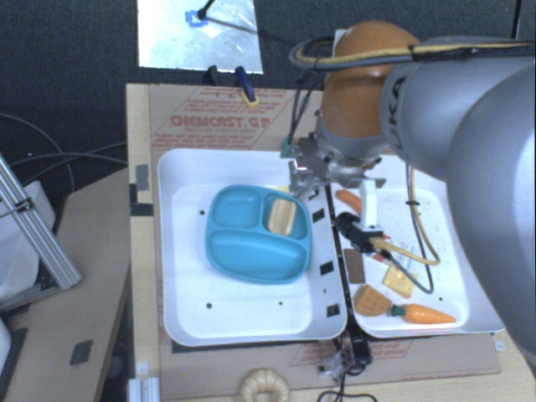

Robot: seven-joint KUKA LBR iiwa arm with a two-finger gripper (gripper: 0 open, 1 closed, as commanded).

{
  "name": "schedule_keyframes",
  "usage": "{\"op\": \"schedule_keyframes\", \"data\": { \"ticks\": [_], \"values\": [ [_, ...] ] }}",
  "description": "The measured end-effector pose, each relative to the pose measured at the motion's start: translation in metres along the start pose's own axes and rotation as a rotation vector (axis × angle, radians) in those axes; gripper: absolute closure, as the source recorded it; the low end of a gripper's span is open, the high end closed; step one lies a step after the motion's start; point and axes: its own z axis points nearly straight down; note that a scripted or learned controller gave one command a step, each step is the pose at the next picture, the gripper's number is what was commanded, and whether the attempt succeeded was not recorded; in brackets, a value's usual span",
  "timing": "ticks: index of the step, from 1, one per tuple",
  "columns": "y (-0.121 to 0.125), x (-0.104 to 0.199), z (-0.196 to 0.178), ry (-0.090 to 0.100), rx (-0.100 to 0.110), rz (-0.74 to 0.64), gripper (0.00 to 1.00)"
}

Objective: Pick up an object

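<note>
Below your camera sit two shallow white bins, side by side on a brown cardboard sheet (219,117). Left bin (188,249): one blue plastic tray (251,249), glossy, rounded, three compartments; one tan bread-like piece (281,216) lies in its upper right compartment. Bare white floor rings the tray on all sides, widest along the near edge.

Right bin (444,224): you can count one orange carrot (423,314) with a green tip near the front wall, one tan wedge (371,301) just left of it, one pale yellow cracker-like square (399,282) above them, one small orange-red piece (349,199) by the divider. These crowd the bin's left and front; a cable loops over them.

Gripper (311,172) hangs over the far end of the divider between the bins, above the tray's upper right corner. You cannot tell its state; nothing shows held. Grey arm (469,132) covers the right side.
</note>
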Motion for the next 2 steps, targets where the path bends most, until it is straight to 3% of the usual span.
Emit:
{"op": "schedule_keyframes", "data": {
  "ticks": [1,2],
  "values": [
    [-0.018,0.015,0.001,-0.002,0.001,0.002,1.00],
    [-0.004,0.012,-0.004,-0.001,-0.003,0.005,1.00]
  ]
}}
